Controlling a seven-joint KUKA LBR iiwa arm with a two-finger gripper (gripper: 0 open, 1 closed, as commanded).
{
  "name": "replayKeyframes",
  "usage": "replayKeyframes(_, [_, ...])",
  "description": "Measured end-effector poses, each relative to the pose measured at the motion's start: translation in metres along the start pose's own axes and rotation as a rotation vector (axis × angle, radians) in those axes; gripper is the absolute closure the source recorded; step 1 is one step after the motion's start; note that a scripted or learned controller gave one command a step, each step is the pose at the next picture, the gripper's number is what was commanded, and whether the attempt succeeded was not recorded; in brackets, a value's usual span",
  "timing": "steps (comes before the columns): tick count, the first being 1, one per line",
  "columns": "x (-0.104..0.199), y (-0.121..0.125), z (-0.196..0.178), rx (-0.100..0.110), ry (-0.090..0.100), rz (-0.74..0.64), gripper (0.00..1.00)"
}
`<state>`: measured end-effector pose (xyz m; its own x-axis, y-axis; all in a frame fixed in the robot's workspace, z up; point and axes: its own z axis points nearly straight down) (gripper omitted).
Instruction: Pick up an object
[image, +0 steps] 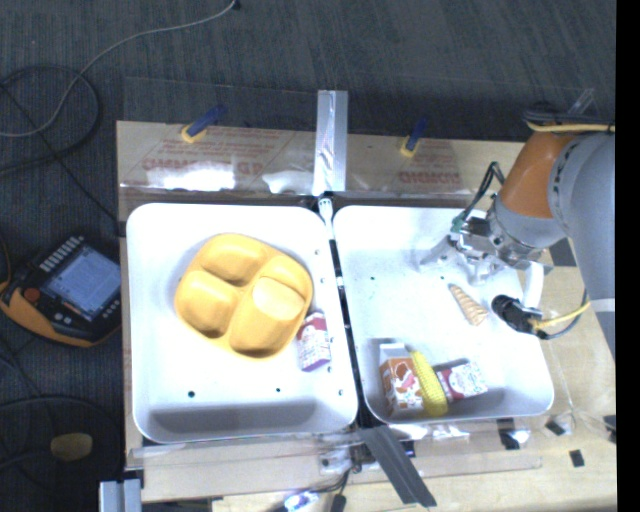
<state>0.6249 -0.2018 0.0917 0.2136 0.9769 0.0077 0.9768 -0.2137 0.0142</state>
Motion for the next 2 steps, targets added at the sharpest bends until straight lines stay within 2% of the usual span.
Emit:
replayKeyframes(1, [0.023, 0.039, 0.003, 0.016, -0.010, -0.295, 0.00])
replayKeyframes(2, [0.023, 0.040, -0.008, 0.016, -0.013, -0.296, 1.00])
